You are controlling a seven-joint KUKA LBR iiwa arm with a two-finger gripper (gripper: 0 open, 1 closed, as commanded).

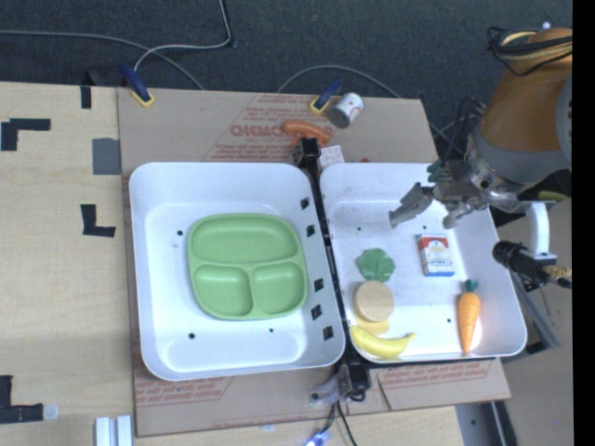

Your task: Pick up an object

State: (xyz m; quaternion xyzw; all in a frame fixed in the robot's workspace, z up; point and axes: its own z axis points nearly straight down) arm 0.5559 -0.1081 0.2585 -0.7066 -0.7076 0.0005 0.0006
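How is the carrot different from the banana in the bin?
The carrot is orange with a little green top, while the banana is yellow all over. The carrot is straight and tapers to a point, but the banana is curved. The carrot lies lengthwise along the right side of the right bin, away from other things, while the banana lies across the near edge, right against a round tan piece. Both lie flat in that same bin.

The arm (525, 110) reaches in from the right, its hand (429, 208) spread open, holding nothing.
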